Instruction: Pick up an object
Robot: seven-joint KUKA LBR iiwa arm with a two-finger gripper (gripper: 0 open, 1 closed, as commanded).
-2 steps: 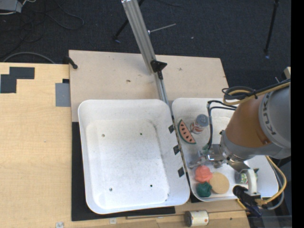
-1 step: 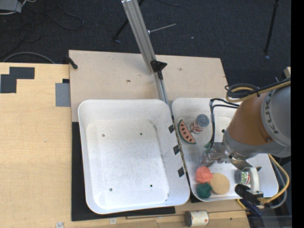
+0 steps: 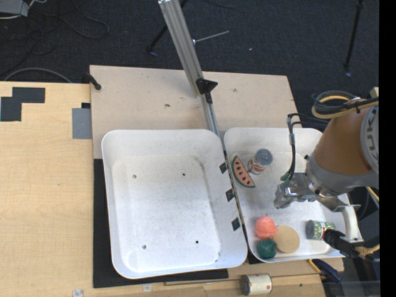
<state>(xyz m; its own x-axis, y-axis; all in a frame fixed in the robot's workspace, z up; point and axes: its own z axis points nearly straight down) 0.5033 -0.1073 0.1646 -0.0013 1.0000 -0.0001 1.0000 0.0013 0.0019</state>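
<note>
The right bin [image 3: 238, 138] holds a watermelon slice [image 3: 242, 171], a small can with a grey lid [image 3: 260, 161], a red-orange ball [image 3: 265, 226], a tan round piece [image 3: 287, 239], a dark green piece [image 3: 267, 248] and a green-labelled small can [image 3: 316, 229]. My gripper [image 3: 284, 198] hangs over the middle of this bin, right of the watermelon slice and above the red-orange ball. Nothing shows between its tips. The orange wrist band [image 3: 344, 147] covers the bin's right part.
The left bin [image 3: 124, 166] lies beside the right one, with black clips [image 3: 226, 193] along the shared rim. A slanted aluminium bar [image 3: 185, 48] rises behind the bins. A small cylinder [image 3: 256, 284] lies on the bench front, below the right bin.
</note>
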